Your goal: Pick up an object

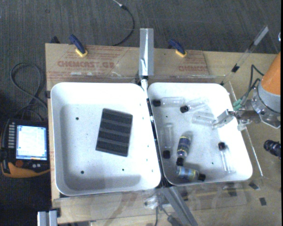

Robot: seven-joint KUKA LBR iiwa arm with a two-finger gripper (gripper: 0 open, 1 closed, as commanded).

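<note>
The right bin (236, 166) holds several small items. A dark bottle with a yellow and blue label (182, 146) lies near its middle, and a similar bottle (187, 173) lies at the front wall. Clear vials with black caps are scattered around them: one at the back (172, 101), one near the right side (225, 159), one by the left wall (167, 133). My gripper (227, 117) reaches in from the right and hangs over the bin's right part, close to a clear vial (201, 113). Nothing is visibly held. A black ribbed block (114, 132) lies in the left bin (66, 173).
A metal post (145, 51) stands at the back between the bins. Two blue and yellow clamps (77, 45) (177, 47) hold the board's far edge. A handheld control pendant (27, 146) lies left of the bench. Cables run on the floor behind.
</note>
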